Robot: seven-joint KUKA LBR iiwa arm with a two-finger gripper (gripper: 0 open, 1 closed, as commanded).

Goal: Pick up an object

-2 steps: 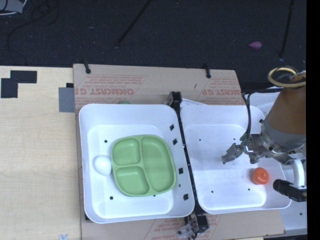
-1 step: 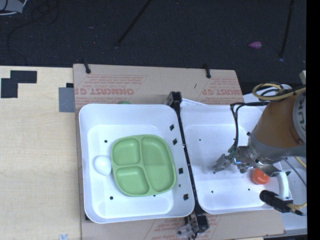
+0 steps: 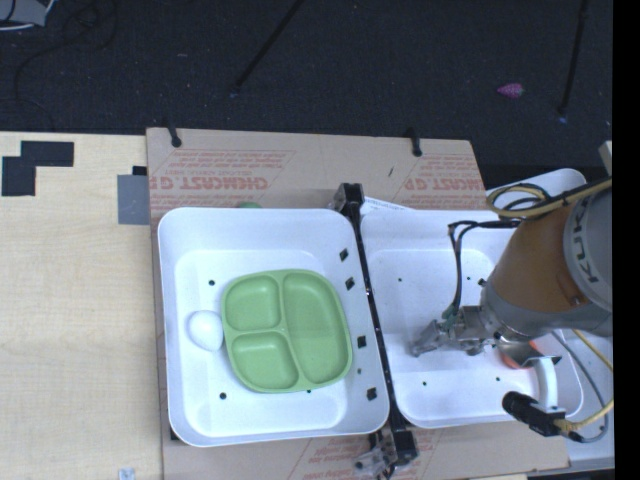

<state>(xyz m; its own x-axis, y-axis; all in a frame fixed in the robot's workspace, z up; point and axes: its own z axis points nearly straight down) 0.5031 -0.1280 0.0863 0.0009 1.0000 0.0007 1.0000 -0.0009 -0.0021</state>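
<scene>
Camera view, left to right: a white egg-shaped object (image 3: pixel 205 329) lies in the left bin (image 3: pixel 190 238), touching the left rim of a pale green three-section tray (image 3: pixel 287 330). The pincer (image 3: pixel 425 343) sits low in the right bin (image 3: pixel 420 413), and whether it is parted or grips anything I cannot tell. A good pick probably means centring over one item first; something orange-red (image 3: pixel 513 359) peeks out beside the wrist.

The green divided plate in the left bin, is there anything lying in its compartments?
The green plate has three compartments, and all look bare. A white egg-shaped object rests against its left rim, outside it. Whatever lies under the plate is covered.
</scene>
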